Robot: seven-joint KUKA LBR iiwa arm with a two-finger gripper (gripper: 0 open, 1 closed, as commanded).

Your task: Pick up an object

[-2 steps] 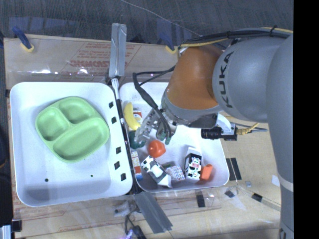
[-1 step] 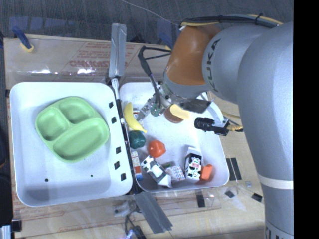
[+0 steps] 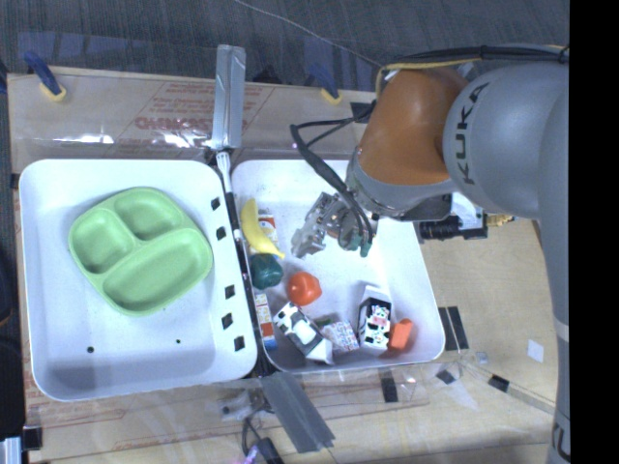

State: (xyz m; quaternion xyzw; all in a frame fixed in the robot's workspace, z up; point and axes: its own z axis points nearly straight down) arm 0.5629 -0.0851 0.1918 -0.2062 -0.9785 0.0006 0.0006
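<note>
Gripper point(image 3: 324, 228) above right bin point(image 3: 418, 269), jaws' state indiscernible; orange ball point(image 3: 304, 287) near, at seven o'clock.

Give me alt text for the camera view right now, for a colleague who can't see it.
The grey arm's claw hangs over the right bin, above a yellow banana, an orange ball, a dark green piece and small cow-print cartons along its lower edge. The left bin holds a green divided plate.
</note>
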